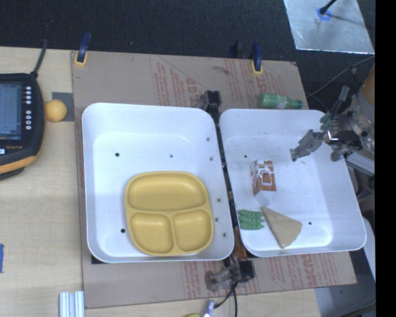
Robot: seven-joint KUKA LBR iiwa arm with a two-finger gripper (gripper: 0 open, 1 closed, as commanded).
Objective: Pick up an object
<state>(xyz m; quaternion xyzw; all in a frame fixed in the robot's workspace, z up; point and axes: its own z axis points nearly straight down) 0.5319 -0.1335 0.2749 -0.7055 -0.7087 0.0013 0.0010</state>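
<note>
The right bin [343, 183] holds three small things. An orange-and-white packet [263, 176] lies near its middle-left. A green leafy piece [249, 219] rests by the front left wall, with a tan wedge [282, 227] just to its right. My gripper [319, 151] hangs over the bin's back right part, up and to the right of the packet and apart from it. Its fingers are spread open, with nothing between them.
A yellow divided tray [168, 213] lies in the left bin [99, 144]. A green bottle [279, 101] lies on the cardboard behind the right bin. A teach pendant [10, 127] and an orange ball [55, 110] sit at the far left.
</note>
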